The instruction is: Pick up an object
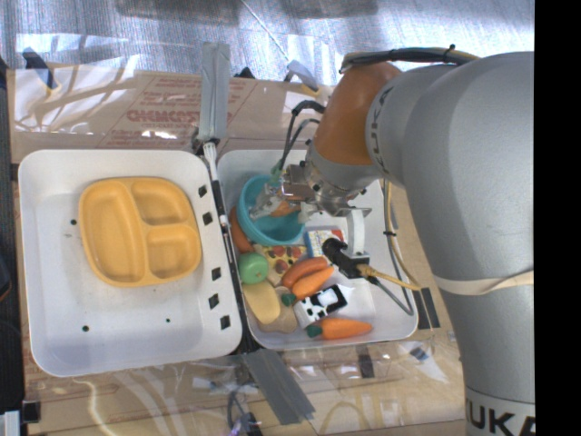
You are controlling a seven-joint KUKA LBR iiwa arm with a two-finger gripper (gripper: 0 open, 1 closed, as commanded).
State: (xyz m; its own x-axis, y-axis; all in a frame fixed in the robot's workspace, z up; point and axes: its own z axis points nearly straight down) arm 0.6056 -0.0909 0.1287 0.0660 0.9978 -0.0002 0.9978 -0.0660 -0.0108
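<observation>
We saw two white bins side by side on the worktop, and we took the right bin (pixel 399 321) as our landmark. To its left, touching it along a black hinged seam, lay the left bin (pixel 45 243), and in that one sat a yellow tray (pixel 138 228) with three compartments, lying flat. The grey arm (pixel 454 153) came in over the right bin from its right side, its orange band (pixel 349 121) above the bin's far half. The hand (pixel 290 193) hung low over the far left part of the right bin, right at a blue bowl (pixel 263 218) that stood tipped there; we could not tell whether the hand was open or closed, nor whether it gripped anything. Just nearer than the bowl, in the middle of the right bin, lay a green ball (pixel 253 267) and a pale yellow piece (pixel 263 303) toward the bin's near left corner. Beside them we saw two carrots (pixel 309 276) lying close together at a slant, a black-and-white toy (pixel 322 305) just near of them, and a third carrot (pixel 342 329) along the bin's near wall. Behind the right bin lay brown cardboard (pixel 163 107) with red print.
</observation>
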